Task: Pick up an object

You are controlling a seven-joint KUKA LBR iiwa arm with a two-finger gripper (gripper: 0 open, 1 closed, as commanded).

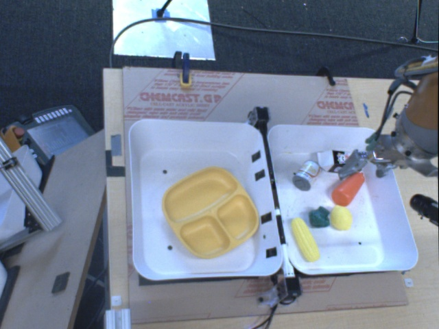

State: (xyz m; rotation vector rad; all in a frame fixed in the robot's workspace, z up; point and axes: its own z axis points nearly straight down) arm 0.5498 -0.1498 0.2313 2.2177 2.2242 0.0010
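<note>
The right bin [394, 252] holds several small objects. An orange carrot [348, 188] lies near its middle, a silver can [306, 173] lies on its side to the left, and a small black and white piece [339, 159] sits behind them. Toward the front are a yellow lemon [341, 218], a dark green piece [319, 216] touching it, and a yellow corn cob [305, 238]. My gripper [367, 162] hangs over the bin's right half, just above and behind the carrot's upper end. Nothing is visibly held in it.
The left bin [144, 184] holds a yellow divided plate [209, 211]. A black divider with clips [269, 190] separates the two bins. The grey arm [418, 129] enters from the right edge. A black knob [426, 208] sticks out beyond the right bin's right rim.
</note>
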